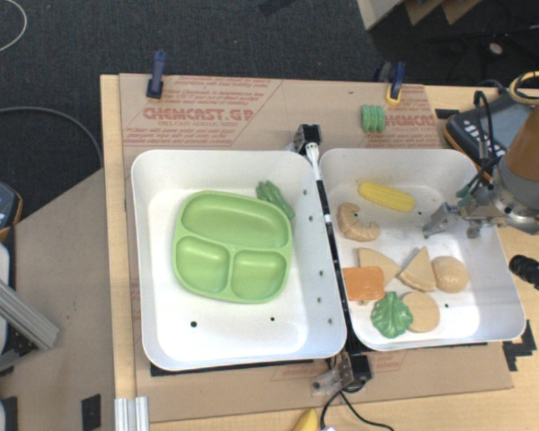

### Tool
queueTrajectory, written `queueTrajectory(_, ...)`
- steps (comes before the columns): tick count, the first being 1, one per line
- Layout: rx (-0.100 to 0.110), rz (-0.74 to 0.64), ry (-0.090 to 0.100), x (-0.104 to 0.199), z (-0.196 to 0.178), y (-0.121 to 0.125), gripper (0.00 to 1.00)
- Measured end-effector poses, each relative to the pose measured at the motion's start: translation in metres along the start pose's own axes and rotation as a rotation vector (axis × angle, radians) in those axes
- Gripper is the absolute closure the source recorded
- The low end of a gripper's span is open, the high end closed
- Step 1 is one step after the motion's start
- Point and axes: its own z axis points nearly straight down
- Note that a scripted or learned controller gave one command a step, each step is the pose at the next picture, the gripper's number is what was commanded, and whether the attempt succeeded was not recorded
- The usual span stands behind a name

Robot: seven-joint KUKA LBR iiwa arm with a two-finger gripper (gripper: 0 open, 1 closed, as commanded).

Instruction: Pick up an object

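Camera view, quick pass: your gripper [449, 215] sits low over the right bin [485, 330], arm coming in from the right with the orange band just behind the wrist. You can see the fingers [434, 224] spread apart, released, nothing between them. So you're at the approach step, no grasp yet. Candidates, all relative to the fingers: the yellow corn [386, 196] lies up and to the left of the tips, near but apart from them; the tan curved piece [357, 224] is further left at about the same level, by the bin's left wall; the round beige piece [450, 274] is just below the fingers, with the tan wedge [419, 271] touching it on its left side. Further below and left you've got the orange block [365, 284], the green leaf [392, 315] and a flat tan disc [423, 311] crowded together. Well away left, the left bin [153, 241] carries a green divided plate [232, 245] with a small dark green piece [275, 198] at its upper right rim. Nearest targets look like the corn or the round beige piece. Next move likely calls for you to centre the open tips over one item, drop to the bin floor, close, lift. Watch the wedge crowding the beige piece, it may get nudged or double-grabbed.
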Motion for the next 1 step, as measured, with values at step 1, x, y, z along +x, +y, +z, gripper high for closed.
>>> queueTrajectory(1,-0.032,-0.003,-0.014,-0.0041,0.0146,-0.0812,0.0)
